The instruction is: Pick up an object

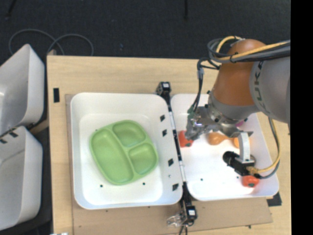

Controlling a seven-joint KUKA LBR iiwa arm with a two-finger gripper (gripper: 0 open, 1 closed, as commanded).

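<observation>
Left bin (78, 190) — one green tray (123, 152), right bin (215, 192) — two orange pieces (184, 140)

Two shallow white bins (80, 190) look like smooth, faintly glossy plastic, the green three-compartment tray (123, 152) a matt plastic, the pale tabletop (112, 75) unvarnished wood grain, and the arm's orange band (235, 82) a glossy shell.

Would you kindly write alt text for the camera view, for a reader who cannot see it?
A grey and orange robot arm reaches down into the right white bin, its gripper low near the bin's left wall, beside small orange objects. The left white bin holds a green divided tray. Both bins sit on a wooden bench.
</observation>
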